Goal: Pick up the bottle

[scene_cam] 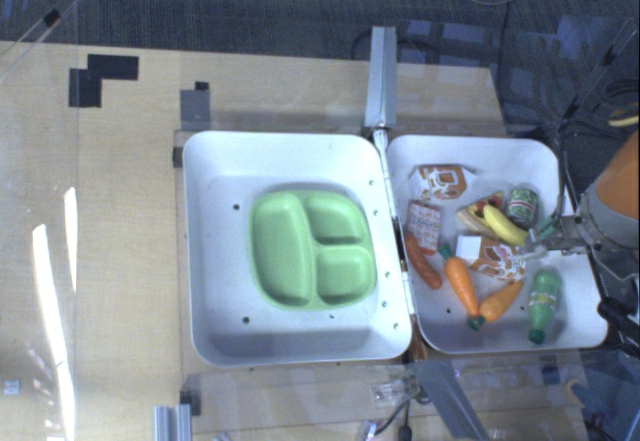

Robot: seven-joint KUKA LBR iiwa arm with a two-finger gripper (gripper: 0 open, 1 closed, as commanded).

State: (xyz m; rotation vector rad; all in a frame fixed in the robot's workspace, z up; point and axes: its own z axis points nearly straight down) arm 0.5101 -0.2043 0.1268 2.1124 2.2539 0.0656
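The claw (543,247), whose state I cannot tell, hovers just above the green bottle (542,303) lying in the right bin (575,179); it should descend squarely over the bottle's body, clear of the carrots (480,294).

The green plastic bottle (543,302) lay on its side in the right-hand bin (575,334), near that bin's front right corner. Its body was translucent green with a pale label around the middle, and its narrower cap end pointed toward the bin's front wall.
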